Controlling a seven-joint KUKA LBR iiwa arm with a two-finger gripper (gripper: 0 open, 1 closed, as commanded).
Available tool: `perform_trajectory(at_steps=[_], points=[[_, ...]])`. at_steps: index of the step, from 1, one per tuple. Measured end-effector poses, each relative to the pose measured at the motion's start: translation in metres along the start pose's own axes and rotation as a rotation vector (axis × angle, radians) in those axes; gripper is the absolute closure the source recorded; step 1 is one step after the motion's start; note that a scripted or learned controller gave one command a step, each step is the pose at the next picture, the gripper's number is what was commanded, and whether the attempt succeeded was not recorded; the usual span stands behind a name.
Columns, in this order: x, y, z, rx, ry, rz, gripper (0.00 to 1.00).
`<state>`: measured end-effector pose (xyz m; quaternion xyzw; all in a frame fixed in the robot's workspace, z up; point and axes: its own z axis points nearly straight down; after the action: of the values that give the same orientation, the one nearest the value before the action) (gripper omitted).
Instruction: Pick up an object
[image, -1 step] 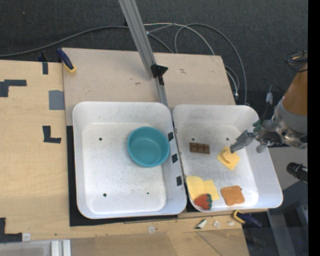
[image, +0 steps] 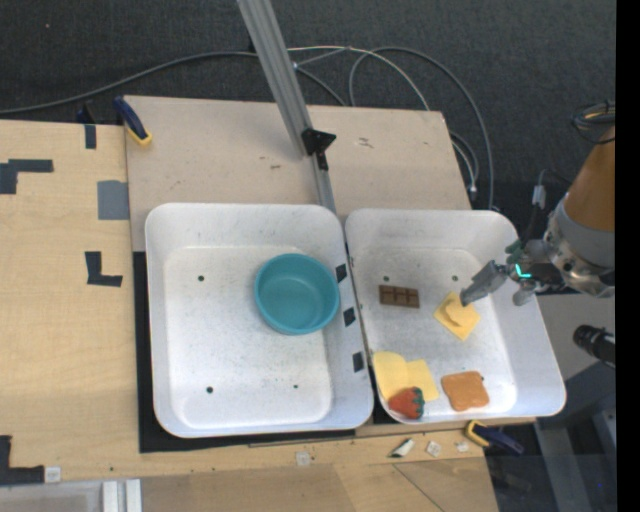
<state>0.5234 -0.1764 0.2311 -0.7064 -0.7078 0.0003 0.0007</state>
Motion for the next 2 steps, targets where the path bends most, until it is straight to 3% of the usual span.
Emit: perform_trajectory(at_steps=[2], points=[[-0.008,-0.006,0.126,0.006,0.001,0.002,0.00]])
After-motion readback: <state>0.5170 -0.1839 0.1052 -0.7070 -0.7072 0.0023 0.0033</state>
